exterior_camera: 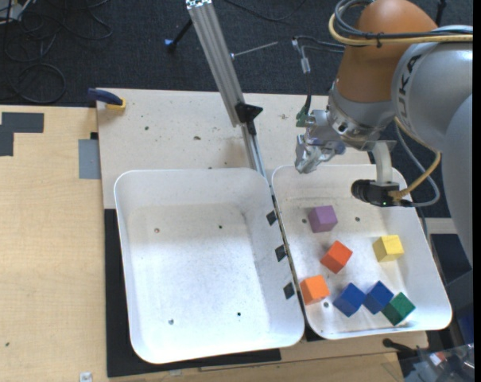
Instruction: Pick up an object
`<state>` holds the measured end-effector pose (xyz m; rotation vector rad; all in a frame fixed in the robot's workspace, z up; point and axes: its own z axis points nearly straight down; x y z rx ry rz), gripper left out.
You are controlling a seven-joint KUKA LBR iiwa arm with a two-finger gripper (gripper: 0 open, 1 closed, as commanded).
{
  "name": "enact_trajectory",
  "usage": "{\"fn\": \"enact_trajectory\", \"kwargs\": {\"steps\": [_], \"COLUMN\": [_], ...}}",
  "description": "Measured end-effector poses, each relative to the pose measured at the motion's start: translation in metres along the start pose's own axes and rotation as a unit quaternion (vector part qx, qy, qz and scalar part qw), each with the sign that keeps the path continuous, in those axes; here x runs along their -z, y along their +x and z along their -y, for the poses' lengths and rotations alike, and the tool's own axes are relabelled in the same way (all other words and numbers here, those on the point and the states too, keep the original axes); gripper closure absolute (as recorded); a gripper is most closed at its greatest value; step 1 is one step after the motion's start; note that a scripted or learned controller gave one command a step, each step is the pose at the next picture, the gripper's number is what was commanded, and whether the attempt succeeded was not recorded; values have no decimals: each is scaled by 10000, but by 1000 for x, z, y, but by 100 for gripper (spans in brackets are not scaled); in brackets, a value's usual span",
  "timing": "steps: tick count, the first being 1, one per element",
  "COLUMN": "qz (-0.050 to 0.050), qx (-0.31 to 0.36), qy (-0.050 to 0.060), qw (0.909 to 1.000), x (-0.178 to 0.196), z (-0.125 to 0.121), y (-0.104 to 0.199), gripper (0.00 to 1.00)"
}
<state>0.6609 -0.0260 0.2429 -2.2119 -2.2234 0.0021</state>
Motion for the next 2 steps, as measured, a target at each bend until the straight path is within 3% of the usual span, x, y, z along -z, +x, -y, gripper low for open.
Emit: {"fn": "enact_trajectory", "kwargs": {"steps": [1, 2], "qz": [6, 5], "qx": [-12, -7], "qy": [3, -1], "qw": [10000, 10000], "x": [-6, -19], "z": [13, 10], "y": [50, 105], "gripper": [100, 100]}}
